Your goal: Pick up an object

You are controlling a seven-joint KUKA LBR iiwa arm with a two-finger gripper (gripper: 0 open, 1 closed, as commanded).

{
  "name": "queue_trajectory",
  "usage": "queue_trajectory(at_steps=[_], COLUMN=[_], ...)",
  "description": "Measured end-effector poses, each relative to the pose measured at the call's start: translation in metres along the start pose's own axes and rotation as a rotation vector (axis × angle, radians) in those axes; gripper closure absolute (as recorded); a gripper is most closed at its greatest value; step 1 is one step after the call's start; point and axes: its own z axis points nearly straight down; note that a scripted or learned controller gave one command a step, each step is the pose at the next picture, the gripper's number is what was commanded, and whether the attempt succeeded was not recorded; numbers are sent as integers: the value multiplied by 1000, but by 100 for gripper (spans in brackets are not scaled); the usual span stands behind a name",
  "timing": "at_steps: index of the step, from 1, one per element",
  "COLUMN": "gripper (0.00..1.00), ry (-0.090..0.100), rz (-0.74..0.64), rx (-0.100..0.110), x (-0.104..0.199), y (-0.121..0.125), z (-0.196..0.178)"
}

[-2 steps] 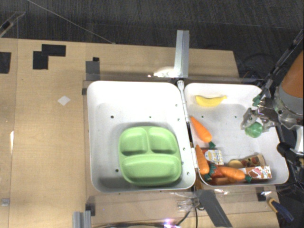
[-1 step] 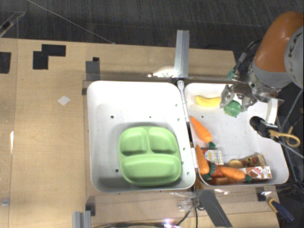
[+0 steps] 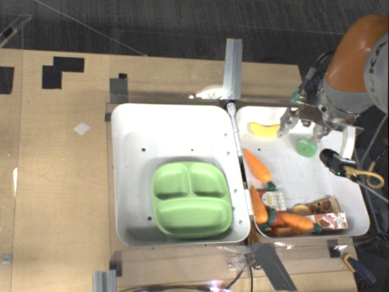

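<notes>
As arm bends, gripper point(image 3: 302, 128) perhaps over right bin point(image 3: 358, 207).

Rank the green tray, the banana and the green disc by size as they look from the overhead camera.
1. green tray
2. banana
3. green disc, only slightly smaller than the banana and partly under the gripper, so that ranking is unsure.

Two bins are set side by side on the table point(image 3: 55, 181). A divided tray point(image 3: 191, 198) is placed in the left bin point(image 3: 130, 126), toward its near side. In the right bin point(image 3: 352, 215), a banana point(image 3: 262, 129) lies at the far edge, a carrot point(image 3: 258, 166) by the left wall, and a carton point(image 3: 328, 220) along the near edge with more carrots point(image 3: 290, 221) beside it. The gripper point(image 3: 304, 123) is positioned above the far part of the right bin, just right of the banana.
</notes>
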Motion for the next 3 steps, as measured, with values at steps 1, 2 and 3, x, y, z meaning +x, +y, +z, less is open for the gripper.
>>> queue_trajectory(at_steps=[1, 2, 3], gripper=[0, 0, 100], ry=[0, 2, 6], rz=[21, -317, -317], rx=[-5, -9, -19], x=[-6, 9, 12], y=[75, 14, 17], z=[138, 135, 122])
